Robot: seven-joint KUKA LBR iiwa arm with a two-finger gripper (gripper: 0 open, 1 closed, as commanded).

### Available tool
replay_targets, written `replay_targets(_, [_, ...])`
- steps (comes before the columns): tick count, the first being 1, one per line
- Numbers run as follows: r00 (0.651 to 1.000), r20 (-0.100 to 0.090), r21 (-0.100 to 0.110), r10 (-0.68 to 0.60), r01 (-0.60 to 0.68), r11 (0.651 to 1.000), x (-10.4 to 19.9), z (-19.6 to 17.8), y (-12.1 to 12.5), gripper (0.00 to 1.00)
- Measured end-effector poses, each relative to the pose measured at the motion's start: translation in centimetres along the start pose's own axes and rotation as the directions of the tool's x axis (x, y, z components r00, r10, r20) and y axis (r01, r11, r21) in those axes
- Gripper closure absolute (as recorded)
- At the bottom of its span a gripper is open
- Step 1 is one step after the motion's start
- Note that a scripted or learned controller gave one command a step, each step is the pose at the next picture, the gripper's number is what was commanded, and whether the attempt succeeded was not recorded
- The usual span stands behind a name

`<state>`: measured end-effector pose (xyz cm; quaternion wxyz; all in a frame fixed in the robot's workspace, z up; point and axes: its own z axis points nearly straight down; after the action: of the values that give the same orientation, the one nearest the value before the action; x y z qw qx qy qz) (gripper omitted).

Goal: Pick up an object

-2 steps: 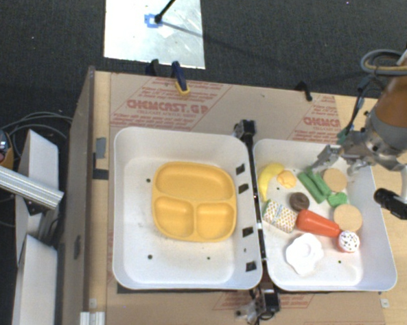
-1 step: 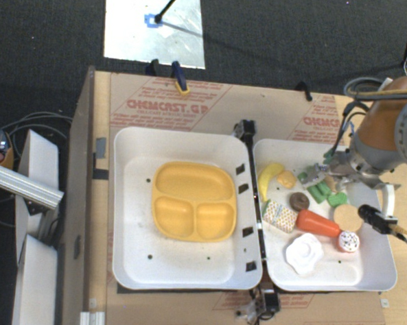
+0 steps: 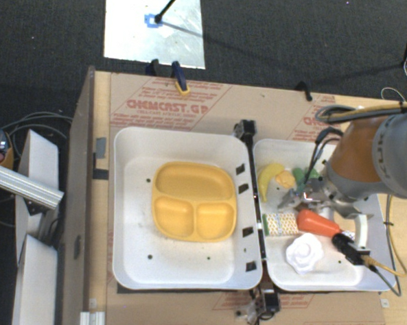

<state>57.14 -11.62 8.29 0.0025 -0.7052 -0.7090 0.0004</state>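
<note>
Camera view from above the bench: an orange carrot-shaped toy [image 3: 318,223] lies on its side in the right bin [image 3: 320,286], roughly mid-floor, with its thick end toward the divider and its thin end toward the outer wall. The gripper [image 3: 302,196] is low in that bin, just beyond the thick end of the orange toy on the far side, very near it. I cannot tell whether they touch, and nothing is visibly held. Whether the gripper is released or clenched cannot be told from this angle.

Just beside the orange toy's thick end, on the divider side, rests a small speckled block [image 3: 281,225]. On the near side of the orange toy, close to it, sits a white crumpled lump [image 3: 304,253]. Farther back from the orange toy, past the gripper, a green piece [image 3: 300,175] lies next to a yellow piece [image 3: 273,176], which is nearer the divider.

The grey arm [image 3: 369,151], with its orange band, rises over the bin's far right part, behind and to the right of the orange toy.

Well to the left of the orange toy, across the divider, the left bin [image 3: 136,188] holds a yellow plate [image 3: 193,200] with three compartments, lying flat at about its middle. Both bins rest on a cardboard sheet [image 3: 172,105] with red lettering.
</note>
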Motion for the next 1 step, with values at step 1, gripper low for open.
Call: replay_targets(1, [1.0, 0.005, -0.012, -0.001, 0.001, 1.0, -1.62, -0.33, 7.52, 0.0])
